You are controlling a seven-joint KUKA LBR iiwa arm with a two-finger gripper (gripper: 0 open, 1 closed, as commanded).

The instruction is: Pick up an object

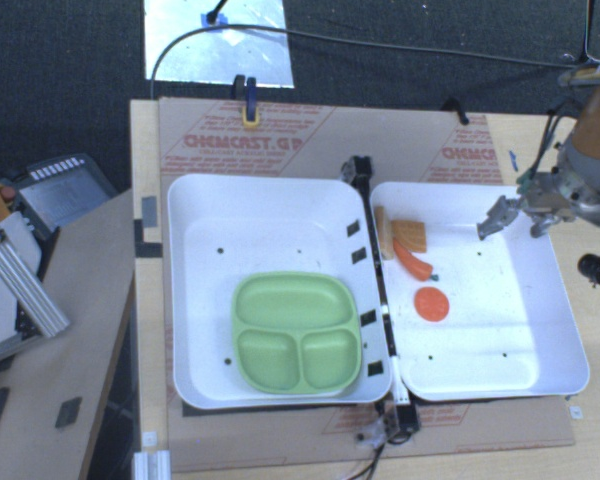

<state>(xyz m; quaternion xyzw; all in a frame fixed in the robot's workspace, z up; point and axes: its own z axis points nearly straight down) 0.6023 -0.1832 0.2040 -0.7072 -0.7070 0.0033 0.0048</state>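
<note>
From my feed, the pickable stuff sits in the right bin, left part of it. Tan block near the bin's left wall, upper area. Orange-red carrot-shaped piece just below it, touching or nearly touching the block, angled down to the right. Orange disc lies flat a bit lower, just beside the carrot's lower end but apart from it. A thin tan strip stands along the left wall next to the block.

Gripper is over the upper right part of the same bin, well apart from all three items. I see two finger tips spread with nothing between them, so I read it as open and holding nothing. Can't tell if it's touching the bin floor.

Arm comes in from the right edge, orange band visible above the wrist.

Left bin holds a green three-compartment plate, lower centre, flat. Both bins sit on a cardboard sheet.
</note>
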